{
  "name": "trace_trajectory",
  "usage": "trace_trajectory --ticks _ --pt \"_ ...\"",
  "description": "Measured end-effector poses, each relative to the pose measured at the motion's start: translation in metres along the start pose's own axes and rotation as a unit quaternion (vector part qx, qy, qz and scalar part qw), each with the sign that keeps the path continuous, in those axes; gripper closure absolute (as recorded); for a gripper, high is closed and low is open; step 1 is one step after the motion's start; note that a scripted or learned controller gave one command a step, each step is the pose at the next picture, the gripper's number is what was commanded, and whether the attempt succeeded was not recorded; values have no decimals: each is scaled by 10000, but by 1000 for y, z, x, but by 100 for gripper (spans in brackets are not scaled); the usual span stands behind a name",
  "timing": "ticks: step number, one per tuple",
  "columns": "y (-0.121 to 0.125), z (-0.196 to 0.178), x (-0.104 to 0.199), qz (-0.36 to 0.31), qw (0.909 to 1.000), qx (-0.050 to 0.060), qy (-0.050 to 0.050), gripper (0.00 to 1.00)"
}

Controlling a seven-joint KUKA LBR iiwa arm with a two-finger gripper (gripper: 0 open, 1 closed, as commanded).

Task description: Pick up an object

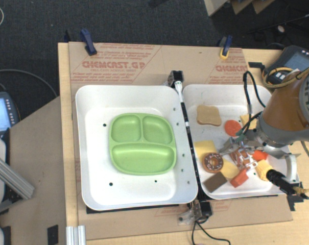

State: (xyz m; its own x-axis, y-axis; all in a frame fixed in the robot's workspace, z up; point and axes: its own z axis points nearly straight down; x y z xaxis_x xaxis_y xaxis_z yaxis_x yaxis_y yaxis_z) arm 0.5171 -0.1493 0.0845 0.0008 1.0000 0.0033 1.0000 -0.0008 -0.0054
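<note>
The right bin point(191, 93) holds several toy food pieces. A tan bread slice point(209, 115) lies at the back, with a red round piece point(231, 127) to its right. A yellow wedge point(205, 148) and a brown frosted donut point(213, 162) sit near the bin's left wall. A dark brown block point(214, 181) and a red-orange block point(239, 178) lie at the front. My gripper point(240, 155) is down among the pieces, just right of the donut and above the red-orange block. The wrist hides what lies under it.
The left bin point(88, 152) holds a green divided plate point(142, 143). A yellow piece point(261, 169) and an orange piece point(260, 155) lie right of the gripper. The arm point(284, 116) covers the right bin's right side. A black divider point(185, 121) runs between the bins.
</note>
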Motion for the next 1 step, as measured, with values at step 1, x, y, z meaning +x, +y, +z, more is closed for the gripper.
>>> trace_trajectory --ticks 1 --pt "3 -11 -2 3 10000 -47 -24 100"
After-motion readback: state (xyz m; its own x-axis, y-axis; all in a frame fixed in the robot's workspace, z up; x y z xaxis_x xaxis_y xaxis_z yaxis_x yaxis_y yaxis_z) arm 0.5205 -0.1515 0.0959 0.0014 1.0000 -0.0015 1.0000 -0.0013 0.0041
